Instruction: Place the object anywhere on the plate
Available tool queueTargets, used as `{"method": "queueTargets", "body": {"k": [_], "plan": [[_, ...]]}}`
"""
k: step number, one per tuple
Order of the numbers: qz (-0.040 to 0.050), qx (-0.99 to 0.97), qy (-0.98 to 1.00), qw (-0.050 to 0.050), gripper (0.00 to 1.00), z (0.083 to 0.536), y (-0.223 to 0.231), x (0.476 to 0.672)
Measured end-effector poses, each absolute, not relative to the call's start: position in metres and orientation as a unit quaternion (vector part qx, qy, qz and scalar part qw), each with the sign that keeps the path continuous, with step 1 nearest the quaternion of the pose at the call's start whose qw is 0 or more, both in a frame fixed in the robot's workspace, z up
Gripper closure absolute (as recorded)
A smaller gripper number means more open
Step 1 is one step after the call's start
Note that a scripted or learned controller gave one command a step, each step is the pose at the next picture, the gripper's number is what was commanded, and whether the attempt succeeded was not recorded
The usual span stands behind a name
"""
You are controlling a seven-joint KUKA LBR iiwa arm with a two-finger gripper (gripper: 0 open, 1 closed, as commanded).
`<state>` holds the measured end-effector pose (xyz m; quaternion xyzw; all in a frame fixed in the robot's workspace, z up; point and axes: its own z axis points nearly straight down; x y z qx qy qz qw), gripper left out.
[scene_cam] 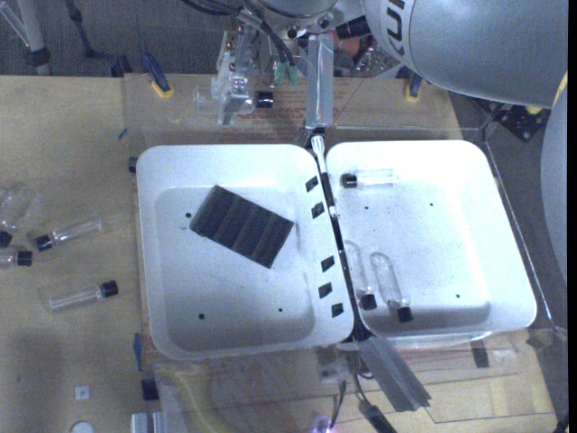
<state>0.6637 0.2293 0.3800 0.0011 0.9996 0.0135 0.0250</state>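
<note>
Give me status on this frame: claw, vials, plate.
Claw up past the bins' far edge, grip unreadable. Three vials loose in right bin. Dark ridged plate bare in left bin. Nothing in the way.

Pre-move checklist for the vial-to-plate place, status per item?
1. Dark ribbed plate lies flat in the left bin: ok.
2. Plate surface free of objects: ok.
3. Clear vials available in the right bin: ok, three there.
4. Vial held between the fingers of the gripper: cannot tell, gripper sits above the bins' far edge amid clutter.
5. Arm clear of both bins: ok.
</note>
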Motion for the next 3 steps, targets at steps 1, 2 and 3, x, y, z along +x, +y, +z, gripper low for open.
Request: {"method": "queueTargets", "body": {"k": [1, 2, 3], "plan": [[0.0156, 0.001, 0.999, 0.029, 1.0, 0.392, 0.23, 0.665], [0.002, 0.281, 0.96, 0.003, 1.0, 0.429, 0.225, 0.65], [0.0037, 0.279, 0.96, 0.007, 1.0, 0.44, 0.227, 0.65]]}}
